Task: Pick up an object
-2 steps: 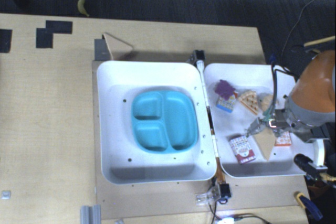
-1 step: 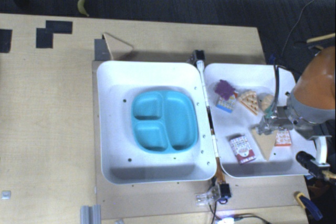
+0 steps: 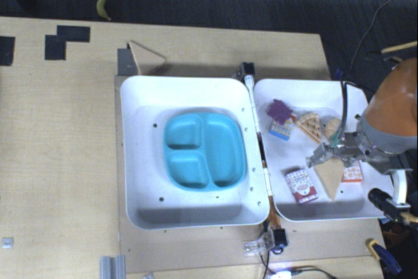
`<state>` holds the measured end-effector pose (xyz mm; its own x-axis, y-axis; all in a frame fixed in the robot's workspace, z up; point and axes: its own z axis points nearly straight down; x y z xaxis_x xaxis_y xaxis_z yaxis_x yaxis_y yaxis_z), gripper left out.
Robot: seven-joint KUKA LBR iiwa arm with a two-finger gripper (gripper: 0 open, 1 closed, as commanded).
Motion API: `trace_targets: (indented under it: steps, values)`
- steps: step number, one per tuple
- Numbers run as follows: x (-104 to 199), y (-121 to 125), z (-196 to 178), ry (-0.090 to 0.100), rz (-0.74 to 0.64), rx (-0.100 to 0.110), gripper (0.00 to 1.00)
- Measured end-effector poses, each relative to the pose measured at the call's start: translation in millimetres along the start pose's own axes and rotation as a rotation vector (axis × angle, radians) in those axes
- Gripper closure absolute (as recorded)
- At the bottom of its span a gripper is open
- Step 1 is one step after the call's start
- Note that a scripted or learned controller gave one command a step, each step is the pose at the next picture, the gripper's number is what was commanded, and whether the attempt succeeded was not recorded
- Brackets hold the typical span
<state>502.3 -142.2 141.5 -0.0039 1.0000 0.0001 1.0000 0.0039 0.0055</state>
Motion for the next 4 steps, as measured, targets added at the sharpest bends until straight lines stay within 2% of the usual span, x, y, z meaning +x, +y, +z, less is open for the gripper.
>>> trace_targets:
  steps: [1, 2, 3, 4]
  values:
    - [28.0, -9.9, 49.8, -0.003, 0.001, -0.014, 0.00]
    - [29.7, -6.9, 37.7, -0.001, -0.001, -0.020, 1.00]
    - [29.6, -7.1, 38.0, -0.001, -0.001, -0.020, 0.00]
    - [56.8, -10.1, 51.3, -0.005, 0.003, -0.014, 0.00]
